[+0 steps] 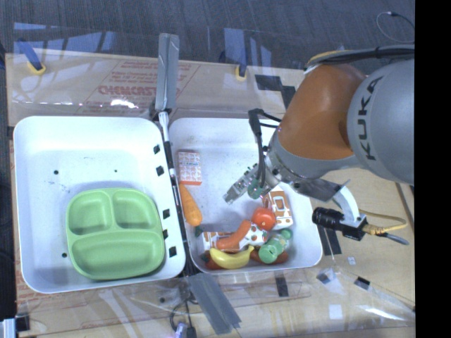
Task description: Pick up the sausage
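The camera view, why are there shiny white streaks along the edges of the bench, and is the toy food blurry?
In the camera view, the streaks are glare on clear plastic sheeting around the bins. The food pile looks soft, so the sausage and banana have fuzzy edges. The end effector is a little smeared. The green tray is evenly lit, with a faint shadow beneath it.

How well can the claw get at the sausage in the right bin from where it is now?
Probably yes, though it looks tight. The claw hangs above the right bin, close to the sausage. The sausage's top is uncovered, but a banana and a tomato crowd its sides.
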`<control>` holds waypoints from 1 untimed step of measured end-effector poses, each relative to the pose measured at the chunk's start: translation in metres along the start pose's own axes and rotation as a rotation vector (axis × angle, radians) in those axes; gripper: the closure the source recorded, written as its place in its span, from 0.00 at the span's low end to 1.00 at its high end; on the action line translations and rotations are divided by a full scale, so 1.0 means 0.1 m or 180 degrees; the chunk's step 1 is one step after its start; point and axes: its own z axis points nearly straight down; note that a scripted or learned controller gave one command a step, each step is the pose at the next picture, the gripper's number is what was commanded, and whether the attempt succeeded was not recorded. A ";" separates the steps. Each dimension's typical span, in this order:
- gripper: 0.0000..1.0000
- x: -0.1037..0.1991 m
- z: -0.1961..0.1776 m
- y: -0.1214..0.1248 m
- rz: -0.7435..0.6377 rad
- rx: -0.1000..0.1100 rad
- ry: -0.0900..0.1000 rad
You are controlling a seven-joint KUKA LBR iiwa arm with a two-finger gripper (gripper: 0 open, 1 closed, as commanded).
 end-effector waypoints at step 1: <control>0.00 0.00 0.00 0.00 0.0002 0.0001 0.0000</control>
